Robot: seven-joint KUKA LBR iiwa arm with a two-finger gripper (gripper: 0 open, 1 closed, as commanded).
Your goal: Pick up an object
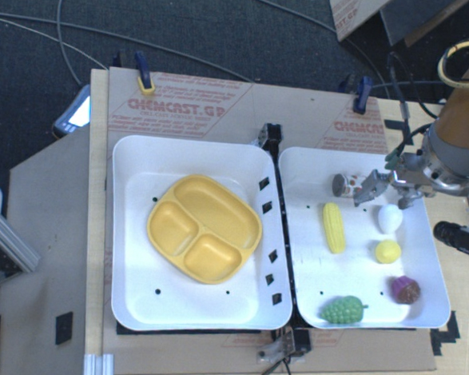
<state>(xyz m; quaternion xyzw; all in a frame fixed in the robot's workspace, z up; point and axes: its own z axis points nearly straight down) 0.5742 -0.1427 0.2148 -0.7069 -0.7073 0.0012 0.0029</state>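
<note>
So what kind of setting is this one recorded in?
Likely a robotics lab bench: two white bins clamped to a board, toy food such as a corn cob and a yellow divided plate, cables across the dark floor.

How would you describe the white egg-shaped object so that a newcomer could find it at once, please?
Look in the right-hand white bin, near its far right side, just below the claw. The white egg lies there, directly above a small yellow lemon and right of the corn cob. It is the only white, smooth, rounded item among coloured ones.
</note>
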